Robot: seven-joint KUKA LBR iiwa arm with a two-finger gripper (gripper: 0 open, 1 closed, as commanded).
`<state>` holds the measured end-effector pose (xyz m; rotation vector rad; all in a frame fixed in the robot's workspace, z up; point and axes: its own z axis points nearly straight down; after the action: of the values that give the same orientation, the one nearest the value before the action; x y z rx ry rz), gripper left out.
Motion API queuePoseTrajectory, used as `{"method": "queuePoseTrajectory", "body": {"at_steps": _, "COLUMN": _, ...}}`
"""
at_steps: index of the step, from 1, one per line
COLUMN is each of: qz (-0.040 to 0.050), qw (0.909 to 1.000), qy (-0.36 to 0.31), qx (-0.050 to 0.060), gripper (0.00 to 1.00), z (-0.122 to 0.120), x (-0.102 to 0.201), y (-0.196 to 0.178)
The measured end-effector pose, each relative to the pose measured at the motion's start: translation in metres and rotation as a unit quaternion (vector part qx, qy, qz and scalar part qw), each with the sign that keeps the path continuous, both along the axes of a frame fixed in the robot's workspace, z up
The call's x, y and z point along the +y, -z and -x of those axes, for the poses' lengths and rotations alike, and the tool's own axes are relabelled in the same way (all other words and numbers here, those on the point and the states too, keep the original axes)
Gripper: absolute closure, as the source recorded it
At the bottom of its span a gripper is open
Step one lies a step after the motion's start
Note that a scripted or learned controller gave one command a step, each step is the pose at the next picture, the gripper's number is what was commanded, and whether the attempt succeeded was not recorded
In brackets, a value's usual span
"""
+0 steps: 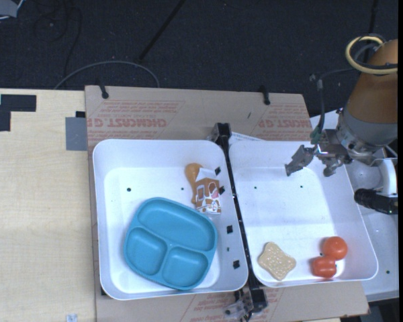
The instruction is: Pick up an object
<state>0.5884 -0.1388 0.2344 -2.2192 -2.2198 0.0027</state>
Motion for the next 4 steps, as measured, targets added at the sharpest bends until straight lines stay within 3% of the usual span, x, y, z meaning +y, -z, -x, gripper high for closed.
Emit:
{"method": "queuePoseTrajectory", "body": {"at_steps": 3, "qz": -0.0003, "qw": 1.0000, "qy": 0.001, "qx": 0.001, "gripper": 0.00, "z": 0.008, "x": 0.010, "y": 0.150}}
{"method": "queuePoseTrajectory", "body": {"at_steps": 4, "qz": 0.0000, "qw": 1.0000, "qy": 0.003, "qx": 0.000, "gripper": 1.00, "z": 0.007, "x": 0.009, "y": 0.137}}
